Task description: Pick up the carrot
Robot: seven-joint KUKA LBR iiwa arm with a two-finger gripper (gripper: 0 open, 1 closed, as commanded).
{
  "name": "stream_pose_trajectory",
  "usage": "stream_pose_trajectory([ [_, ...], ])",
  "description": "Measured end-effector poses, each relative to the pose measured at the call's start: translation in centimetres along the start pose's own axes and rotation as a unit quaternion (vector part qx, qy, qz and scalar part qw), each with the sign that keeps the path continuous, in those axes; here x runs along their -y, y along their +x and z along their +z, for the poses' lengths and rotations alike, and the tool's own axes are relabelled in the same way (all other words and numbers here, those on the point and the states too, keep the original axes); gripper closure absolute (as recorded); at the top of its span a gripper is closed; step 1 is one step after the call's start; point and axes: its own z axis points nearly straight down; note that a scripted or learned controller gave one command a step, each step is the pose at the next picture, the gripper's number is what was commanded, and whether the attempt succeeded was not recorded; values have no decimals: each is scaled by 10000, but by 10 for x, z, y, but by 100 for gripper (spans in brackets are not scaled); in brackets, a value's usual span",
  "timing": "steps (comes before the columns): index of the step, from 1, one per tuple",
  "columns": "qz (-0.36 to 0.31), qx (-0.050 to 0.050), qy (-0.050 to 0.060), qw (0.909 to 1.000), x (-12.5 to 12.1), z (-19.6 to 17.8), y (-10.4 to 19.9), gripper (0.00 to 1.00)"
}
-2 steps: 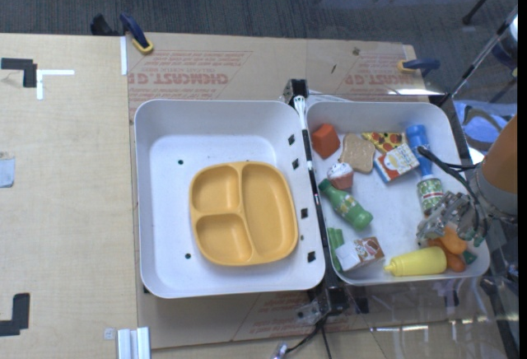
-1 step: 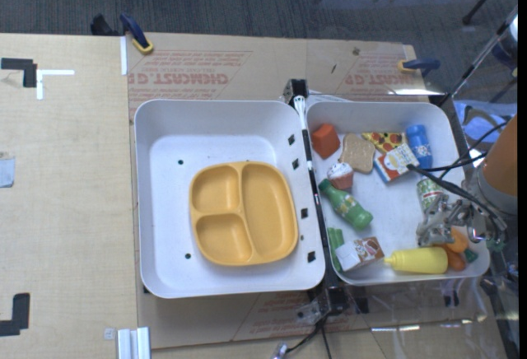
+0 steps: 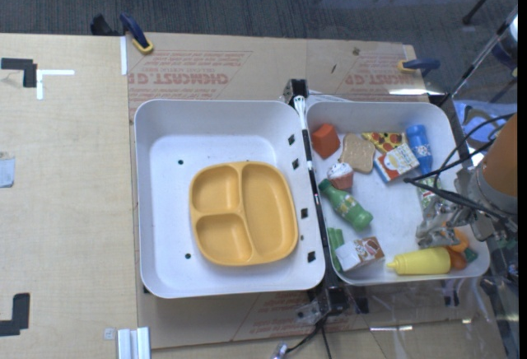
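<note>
The carrot (image 3: 462, 245) is a small orange piece with a green end, lying at the right bin's (image 3: 387, 109) near right corner, just above the tip of a yellow mustard bottle (image 3: 422, 263). My gripper (image 3: 436, 226) hangs low over that corner, directly left of the carrot and partly covering it. Cables and the wrist blur the view there, so I cannot make out whether anything is held. The arm's orange band (image 3: 502, 161) shows at the right edge.
The right bin also holds a green bottle (image 3: 347, 206), a small carton (image 3: 362, 252), a toast slice (image 3: 358, 153), a red block (image 3: 325, 139), a blue bottle (image 3: 418, 146) and a pizza slice (image 3: 384, 139). A yellow divided plate (image 3: 244, 213) sits in the left bin (image 3: 156, 184).
</note>
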Motion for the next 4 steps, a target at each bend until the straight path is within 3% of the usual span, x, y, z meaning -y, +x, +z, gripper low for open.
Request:
stream_pose_trajectory([
  [1, -1889, -49, -31, 9820, 2, 3, -17, 100],
  [2, -1911, 87, 27, 9815, 1, -4, -27, 0],
  [3, 375, 38, 23, 9993, 4, -2, -23, 0],
  [4, 425, 2, 5, 9991, 4, 0, -28, 0],
])
